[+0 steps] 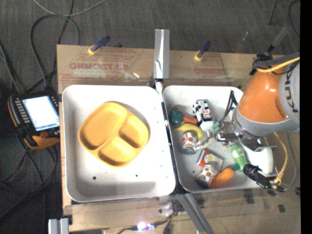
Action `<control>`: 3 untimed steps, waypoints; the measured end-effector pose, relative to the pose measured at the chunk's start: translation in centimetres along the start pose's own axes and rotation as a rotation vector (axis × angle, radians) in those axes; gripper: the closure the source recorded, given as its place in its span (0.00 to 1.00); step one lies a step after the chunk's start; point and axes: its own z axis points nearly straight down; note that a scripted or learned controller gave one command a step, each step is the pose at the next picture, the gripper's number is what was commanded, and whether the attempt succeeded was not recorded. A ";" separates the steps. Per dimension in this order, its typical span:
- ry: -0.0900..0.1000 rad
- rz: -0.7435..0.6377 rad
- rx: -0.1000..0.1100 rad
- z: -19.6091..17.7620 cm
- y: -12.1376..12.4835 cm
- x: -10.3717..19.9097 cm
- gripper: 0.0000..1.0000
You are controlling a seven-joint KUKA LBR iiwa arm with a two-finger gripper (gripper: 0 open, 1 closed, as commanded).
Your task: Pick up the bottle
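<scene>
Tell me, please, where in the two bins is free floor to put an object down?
Left bin: bare floor lies around the yellow divided plate, widest along the near edge and near corners. Right bin: crowded; banana, carrot, carton, green bottle and the arm cover most of it.

You cannot tell how the gripper [218, 133] stands; the wrist blocks it. The arm [265, 106] hides the right bin [171, 94] far corner and is cut by the frame edge. Green bottle [238, 157] is part-covered. Small carton [202, 110] print is too small to read.
</scene>
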 end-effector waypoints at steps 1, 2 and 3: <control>0.002 -0.062 0.000 3.7 0.1 -3.9 0.00; 0.000 -0.067 -0.003 1.6 -0.2 -11.7 0.00; 0.009 -0.058 -0.007 8.8 1.2 -11.7 0.00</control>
